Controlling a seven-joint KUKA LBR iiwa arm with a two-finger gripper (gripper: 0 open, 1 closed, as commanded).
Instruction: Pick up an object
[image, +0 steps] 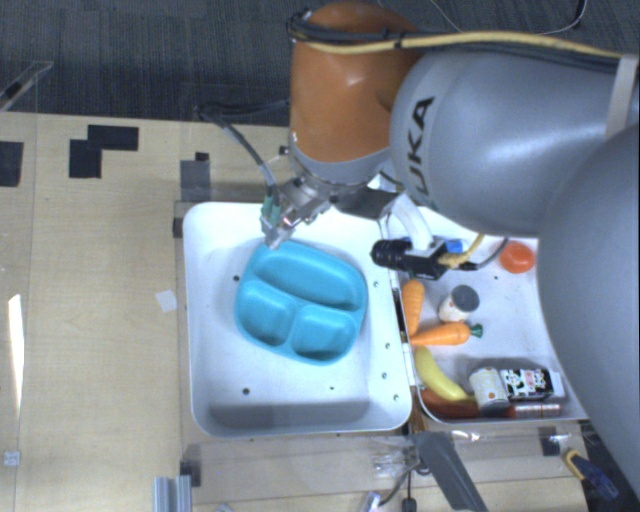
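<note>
In the left bin (205, 330), a blue tray (300, 305) with three compartments lies flat, a little toward the far side. My claw (274, 232) hangs over the tray's far left corner, with its tip right at the rim. From this slant I cannot tell whether it touches the tray, nor whether the claw is spread or pressed together. The arm (480, 150) comes in from the right and covers the far part of the right bin (528, 300). In that bin, one carrot (411, 305) lies along the left wall. A second carrot (445, 335) lies across, just beside the first one's near end. A banana (440, 378) sits nearer to me, next to a can (487, 388) and a black-and-white pack (527, 380). An orange cap (517, 258) and a grey round thing (462, 299) lie farther back, the cap close to the arm. Both bins rest side by side on the pale table (90, 300).
</note>
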